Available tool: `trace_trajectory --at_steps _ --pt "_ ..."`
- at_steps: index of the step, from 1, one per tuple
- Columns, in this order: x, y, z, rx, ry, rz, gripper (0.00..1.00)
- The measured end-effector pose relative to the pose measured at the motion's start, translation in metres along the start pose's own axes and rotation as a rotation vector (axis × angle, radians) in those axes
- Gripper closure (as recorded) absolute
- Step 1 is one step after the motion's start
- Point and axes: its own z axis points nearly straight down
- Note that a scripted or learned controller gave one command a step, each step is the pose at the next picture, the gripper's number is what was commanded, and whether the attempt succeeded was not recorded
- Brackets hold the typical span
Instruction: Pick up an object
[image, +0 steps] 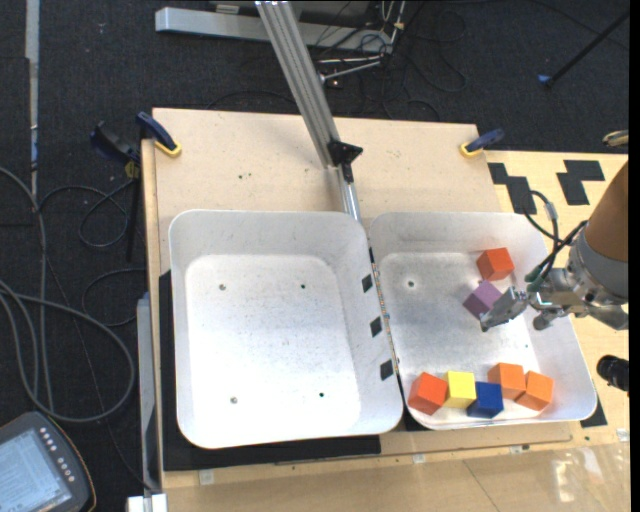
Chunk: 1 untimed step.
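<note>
Two shallow white plastic bins side by side on tan wooden bench. Left white bin at 9 o'clock of frame, right white bin at 3 o'clock.

In right bin: small purple cube near centre, orange cube just beside it at 1 o'clock. Row along 6 o'clock wall of right bin: larger orange cube, yellow cube touching it, blue cube next, then two orange cubes at 5 o'clock corner.

Grey arm entering from 3 o'clock. Two-finger pincer low over right bin, tips just at 5 o'clock of purple cube, touching or nearly so. Cannot tell whether pincer clenched or released; purple cube not visibly between tips.

Blue-and-yellow clamps at 11 and 1 o'clock bench corners. Slanted aluminium pole at 12 o'clock.
</note>
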Motion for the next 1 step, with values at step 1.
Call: trace_trajectory --at_steps 1 --pt "0.0 0.001 -0.0023 -0.005 -0.001 0.001 0.0"
